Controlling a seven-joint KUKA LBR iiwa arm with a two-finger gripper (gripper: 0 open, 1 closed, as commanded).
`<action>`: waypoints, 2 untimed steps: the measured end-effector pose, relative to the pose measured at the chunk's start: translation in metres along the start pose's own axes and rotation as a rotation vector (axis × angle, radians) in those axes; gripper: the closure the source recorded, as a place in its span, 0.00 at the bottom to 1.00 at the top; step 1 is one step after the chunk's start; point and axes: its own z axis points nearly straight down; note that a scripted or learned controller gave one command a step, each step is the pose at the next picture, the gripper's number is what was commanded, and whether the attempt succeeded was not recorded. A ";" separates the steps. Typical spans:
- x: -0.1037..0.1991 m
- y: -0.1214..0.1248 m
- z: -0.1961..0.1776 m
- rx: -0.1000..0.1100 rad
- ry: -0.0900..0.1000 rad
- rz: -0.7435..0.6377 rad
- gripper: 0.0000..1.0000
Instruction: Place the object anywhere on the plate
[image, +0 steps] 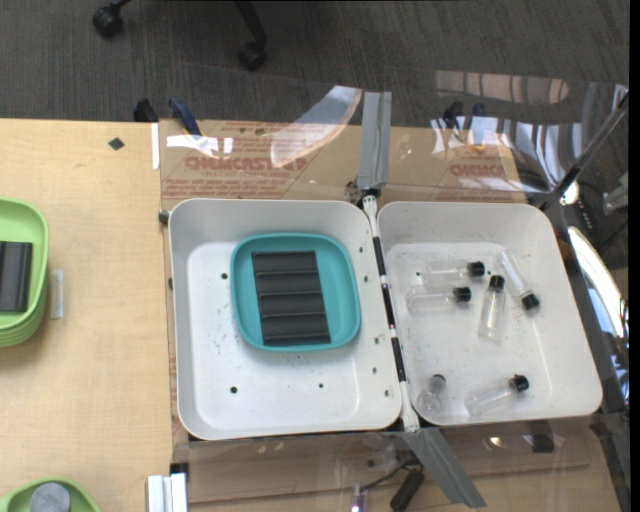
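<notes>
A teal square plate (296, 250) lies in the left white bin (200, 330), and a black ribbed block (290, 296) rests across its middle. The right white bin (560, 300) holds several clear plastic vials with black caps. One vial (445, 271) lies near the bin's centre, another vial (492, 307) is to its right, and a third vial (496, 394) lies near the front edge. A clear round lid (432, 397) sits at the front left of that bin.
A green tray (25, 320) with a dark block stands at the left edge of the wooden bench. A green round object (45, 497) is at the bottom left. A metal divider (374, 150) runs behind the bins over cardboard.
</notes>
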 end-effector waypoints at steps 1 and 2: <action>0.008 0.096 -0.025 0.002 0.000 0.128 0.00; 0.010 0.117 -0.026 0.000 0.000 0.249 0.00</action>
